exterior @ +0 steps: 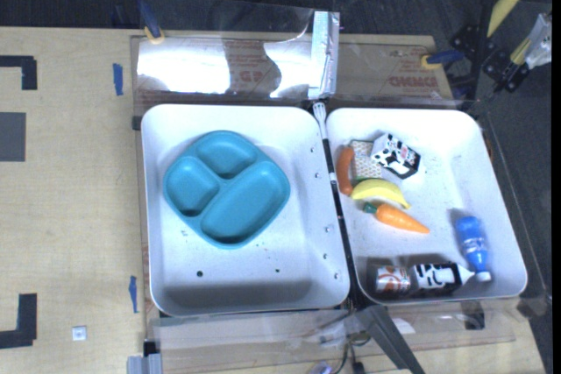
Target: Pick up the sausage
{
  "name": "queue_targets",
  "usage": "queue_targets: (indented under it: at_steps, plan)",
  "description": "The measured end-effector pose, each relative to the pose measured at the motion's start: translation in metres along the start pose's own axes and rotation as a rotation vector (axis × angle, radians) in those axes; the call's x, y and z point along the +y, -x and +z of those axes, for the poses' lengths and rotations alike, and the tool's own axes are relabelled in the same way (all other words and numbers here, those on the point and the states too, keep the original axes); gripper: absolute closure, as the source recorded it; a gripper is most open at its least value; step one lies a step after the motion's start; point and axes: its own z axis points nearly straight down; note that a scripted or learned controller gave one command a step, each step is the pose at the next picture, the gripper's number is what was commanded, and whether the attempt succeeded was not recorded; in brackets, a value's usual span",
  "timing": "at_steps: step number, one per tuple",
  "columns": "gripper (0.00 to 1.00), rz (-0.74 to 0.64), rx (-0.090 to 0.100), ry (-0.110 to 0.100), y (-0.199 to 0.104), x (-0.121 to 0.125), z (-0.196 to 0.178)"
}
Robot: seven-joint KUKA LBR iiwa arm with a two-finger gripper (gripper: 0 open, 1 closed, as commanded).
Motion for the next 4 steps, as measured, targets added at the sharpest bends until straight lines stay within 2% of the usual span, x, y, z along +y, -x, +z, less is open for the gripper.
queue_targets:
  at_steps: [1, 2, 3, 4]
  plan:
    - [1.0, 0.086, 0.001, -0.001, -0.019, 0.007, 0.03]
    - [1.0, 0.188, 0.002, 0.0, -0.036, 0.018, 0.09]
    - [1.0, -0.023, -0.002, 0.004, 0.001, 0.002, 0.0]
    - [1.0, -0.024, 0.0, 0.002, 0.014, 0.0, 0.143]
